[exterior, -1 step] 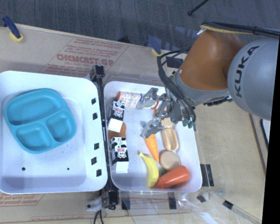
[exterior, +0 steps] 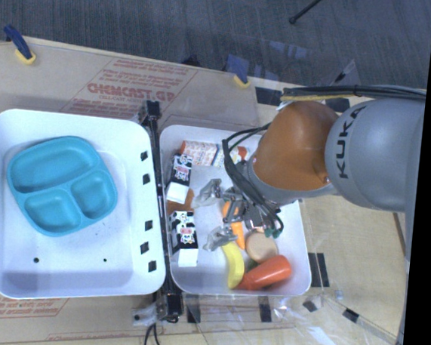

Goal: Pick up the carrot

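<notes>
The bench carries 2 white bins. The left bin (exterior: 10,262) holds 1 blue divided plate (exterior: 61,183). The right bin (exterior: 299,248) holds the food items and the arm's working end.

The gripper (exterior: 222,218) is low inside the right bin, near its middle, with metal fingers (exterior: 212,188) spread to upper left and lower left. A thin orange piece, which I judge to be the carrot (exterior: 238,229), lies between those fingers, just under the wrist. Its long axis appears to run up and down the view, roughly in line with the gap. The hand looks parted around it, not clamped; contact cannot be confirmed.

Just beside it lower right sit a yellow banana (exterior: 233,264), a tan round item (exterior: 260,247) and a larger red-orange vegetable (exterior: 269,272). 2 patterned cartons (exterior: 182,233) line the bin's left wall.

Assessment: closing here should catch the carrot, but the crowding neighbours risk a mixed grab.
</notes>
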Action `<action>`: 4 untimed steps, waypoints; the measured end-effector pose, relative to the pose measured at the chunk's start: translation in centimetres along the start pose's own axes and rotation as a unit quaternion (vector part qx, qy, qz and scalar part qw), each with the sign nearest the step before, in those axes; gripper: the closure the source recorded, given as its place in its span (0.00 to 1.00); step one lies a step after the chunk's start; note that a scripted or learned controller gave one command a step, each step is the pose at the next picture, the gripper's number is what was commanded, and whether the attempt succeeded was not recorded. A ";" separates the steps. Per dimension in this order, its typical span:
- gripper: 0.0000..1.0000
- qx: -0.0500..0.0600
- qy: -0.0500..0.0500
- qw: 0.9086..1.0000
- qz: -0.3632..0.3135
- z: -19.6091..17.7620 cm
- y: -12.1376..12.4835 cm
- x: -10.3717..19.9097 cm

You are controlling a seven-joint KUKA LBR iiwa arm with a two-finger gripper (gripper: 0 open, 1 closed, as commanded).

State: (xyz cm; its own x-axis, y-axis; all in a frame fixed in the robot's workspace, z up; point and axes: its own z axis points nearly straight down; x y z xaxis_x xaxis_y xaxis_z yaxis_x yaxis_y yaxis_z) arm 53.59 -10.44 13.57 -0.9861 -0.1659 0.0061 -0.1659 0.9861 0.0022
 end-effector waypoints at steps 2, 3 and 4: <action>1.00 0.000 -0.003 0.991 0.131 3.4 -0.6 1.9; 1.00 0.001 -0.008 0.998 0.056 -6.0 7.1 -2.1; 1.00 0.002 -0.003 0.995 -0.096 -6.9 0.8 1.4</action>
